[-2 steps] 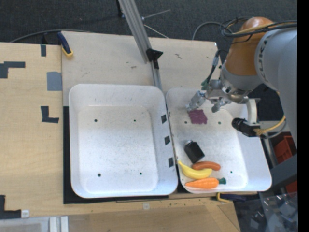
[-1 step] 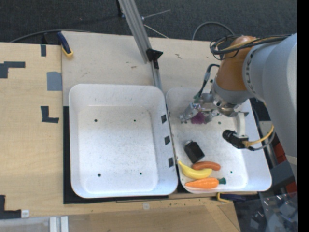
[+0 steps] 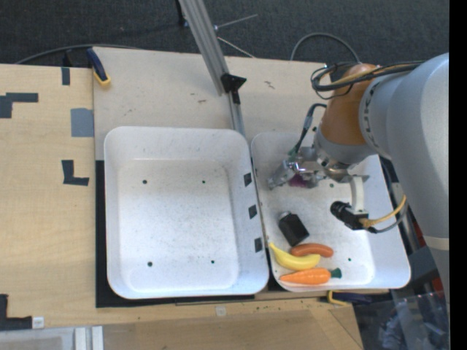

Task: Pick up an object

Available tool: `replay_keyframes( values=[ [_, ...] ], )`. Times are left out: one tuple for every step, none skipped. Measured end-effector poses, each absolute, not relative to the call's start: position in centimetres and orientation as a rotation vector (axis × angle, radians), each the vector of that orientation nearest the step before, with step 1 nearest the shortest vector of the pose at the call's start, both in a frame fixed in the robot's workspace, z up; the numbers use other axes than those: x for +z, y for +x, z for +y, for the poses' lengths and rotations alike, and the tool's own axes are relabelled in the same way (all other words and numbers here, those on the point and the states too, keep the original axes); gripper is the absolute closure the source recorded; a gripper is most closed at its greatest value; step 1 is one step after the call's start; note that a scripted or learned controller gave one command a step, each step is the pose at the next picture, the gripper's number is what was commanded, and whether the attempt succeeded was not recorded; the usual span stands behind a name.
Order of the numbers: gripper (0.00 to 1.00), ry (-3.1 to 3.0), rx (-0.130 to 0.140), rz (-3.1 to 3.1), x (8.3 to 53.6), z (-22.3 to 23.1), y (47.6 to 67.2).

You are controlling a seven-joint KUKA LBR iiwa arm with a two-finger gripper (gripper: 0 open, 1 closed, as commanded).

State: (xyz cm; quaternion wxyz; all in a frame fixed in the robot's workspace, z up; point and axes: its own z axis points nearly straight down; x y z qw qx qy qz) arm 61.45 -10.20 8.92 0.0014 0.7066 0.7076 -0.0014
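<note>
My gripper (image 3: 286, 173) is low over the upper part of the right bin (image 3: 387, 265), coming in from the right. A small purple object (image 3: 300, 181) lies right at the gripper, partly covered by it; I cannot tell whether it is held. Lower in the same bin lie a black block (image 3: 293, 228), a yellow banana (image 3: 289, 257), a red sausage (image 3: 313, 251) and an orange carrot (image 3: 306, 276) along the front wall.
The left bin (image 3: 117, 195) adjoins the right one. A slanted metal pole (image 3: 208, 39) stands behind the bins. A black cable end (image 3: 349, 216) hangs from the wrist over the right bin. The arm's grey body (image 3: 416, 137) covers the bin's right side.
</note>
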Motion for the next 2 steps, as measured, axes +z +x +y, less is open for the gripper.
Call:
replay_keyframes(
  values=[
    [1.0,2.217,0.0,2.222,10.1,-10.1,61.5],
    [1.0,2.217,0.005,2.22,16.5,-10.1,61.8]
  ],
)
